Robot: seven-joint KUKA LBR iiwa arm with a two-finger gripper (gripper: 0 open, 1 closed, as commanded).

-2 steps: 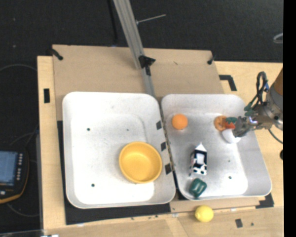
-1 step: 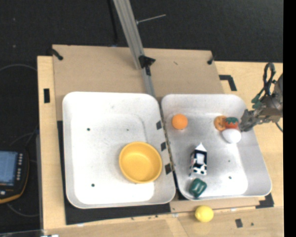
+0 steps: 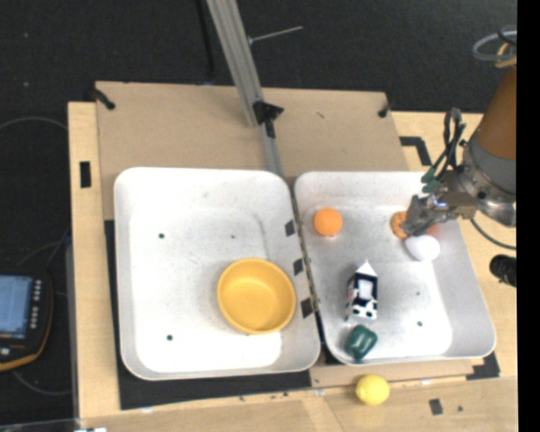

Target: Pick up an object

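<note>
Gripper (image 3: 420, 226) hovers low over the white ball (image 3: 423, 247) at the right bin's (image 3: 468, 331) far right, finger state impossible to tell; it looks light, smooth, liable to roll, best pinched across its middle.

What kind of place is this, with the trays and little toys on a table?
Probably a robotics lab set up for grasping trials. A robot arm reaches over two white bins holding odd test items, such as a yellow bowl and an orange ball. A handheld control pendant lies beside the bench.
</note>
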